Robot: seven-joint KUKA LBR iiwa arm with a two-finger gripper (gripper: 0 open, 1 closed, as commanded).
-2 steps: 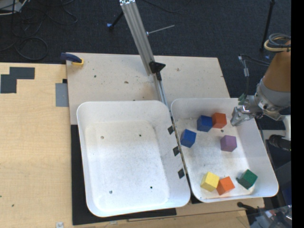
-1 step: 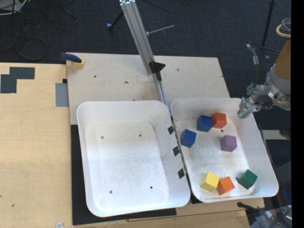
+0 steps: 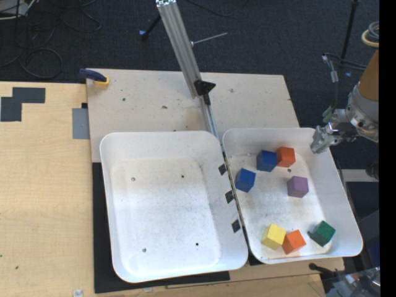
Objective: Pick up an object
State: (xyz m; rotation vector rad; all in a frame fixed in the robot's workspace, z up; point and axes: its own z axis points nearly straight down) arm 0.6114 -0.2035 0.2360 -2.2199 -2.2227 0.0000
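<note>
Hand (image 3: 322, 138) hovers over the far right rim of the right bin (image 3: 346, 193), holding nothing; can't tell how it is set. Seven cubes sit in that bin. Purple cube (image 3: 297, 186) stands alone mid-bin, the easiest target. Blue cube (image 3: 266, 160) and orange cube (image 3: 285, 156) touch, so skip those. Best approach: centre above purple, square up to its faces, descend straight, avoid the bin wall.

The hand (image 3: 323, 138) hangs over the right bin's (image 3: 346, 193) far edge (seven coloured blocks lie inside), holding nothing.
</note>
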